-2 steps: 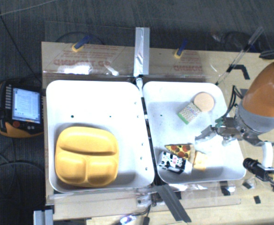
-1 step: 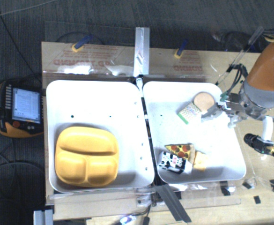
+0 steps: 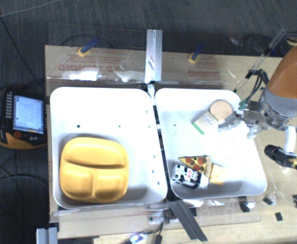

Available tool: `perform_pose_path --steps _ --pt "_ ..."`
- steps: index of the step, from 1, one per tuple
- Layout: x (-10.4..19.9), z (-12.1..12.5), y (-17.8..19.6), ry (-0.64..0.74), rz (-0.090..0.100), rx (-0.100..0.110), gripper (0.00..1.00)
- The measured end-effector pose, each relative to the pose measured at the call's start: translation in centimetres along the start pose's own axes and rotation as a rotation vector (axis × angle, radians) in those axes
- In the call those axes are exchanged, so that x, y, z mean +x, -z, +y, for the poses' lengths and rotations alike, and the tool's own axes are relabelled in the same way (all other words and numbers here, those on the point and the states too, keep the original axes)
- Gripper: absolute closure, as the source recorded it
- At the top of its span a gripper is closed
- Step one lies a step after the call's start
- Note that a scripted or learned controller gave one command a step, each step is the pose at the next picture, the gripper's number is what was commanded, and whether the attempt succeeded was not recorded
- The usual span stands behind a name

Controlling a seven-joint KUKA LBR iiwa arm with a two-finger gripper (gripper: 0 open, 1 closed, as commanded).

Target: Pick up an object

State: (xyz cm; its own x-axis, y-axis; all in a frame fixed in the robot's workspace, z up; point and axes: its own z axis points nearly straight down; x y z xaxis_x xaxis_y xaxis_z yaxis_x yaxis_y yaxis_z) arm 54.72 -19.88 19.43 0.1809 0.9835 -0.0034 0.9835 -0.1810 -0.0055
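- Two shallow white bins side by side on the bench: left bin point(image 3: 67, 98), right bin point(image 3: 178, 103).
- Used as landmark below: the round tan disc point(image 3: 221, 108) lying in the upper part of the right bin.
- Just right of the disc and slightly lower: the gripper point(image 3: 235, 122), reaching in from the right on the grey arm point(image 3: 283, 93) with its orange band.
- One pale finger point(image 3: 228, 124) seen pointing left, tip close beside the disc's lower right edge; contact not clear.
- Spread of the claw: cannot tell, second finger not made out; nothing seen between the fingers.
- Touching the disc's lower left edge: a small speckled card with a green strip point(image 3: 204, 121).
- Well below the disc, near the bin's front wall: a pizza-slice toy point(image 3: 195, 162), a black-and-white patterned packet point(image 3: 186, 177) just under it, a pale yellow block point(image 3: 217, 174) beside them.
- Far left of the disc, in the left bin's front half: a big yellow bread-shaped lump point(image 3: 93, 169).
- Further left still, off the bench: an orange-edged handheld screen unit point(image 3: 22, 117).
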Motion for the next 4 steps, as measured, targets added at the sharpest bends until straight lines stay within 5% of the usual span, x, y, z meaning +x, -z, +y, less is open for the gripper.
perform_pose_path --steps 1,2,3,4 --pt "1.1 6.2 -4.5 -0.182 0.0 0.0 0.0" --pt "4.6 7.5 1.5 0.113 -0.001 -0.002 0.0" --pt "5.1 9.9 -9.8 0.12 -0.001 -0.003 0.0" --pt "3.5 11.9 -8.3 -0.042 0.004 -0.003 0.0"
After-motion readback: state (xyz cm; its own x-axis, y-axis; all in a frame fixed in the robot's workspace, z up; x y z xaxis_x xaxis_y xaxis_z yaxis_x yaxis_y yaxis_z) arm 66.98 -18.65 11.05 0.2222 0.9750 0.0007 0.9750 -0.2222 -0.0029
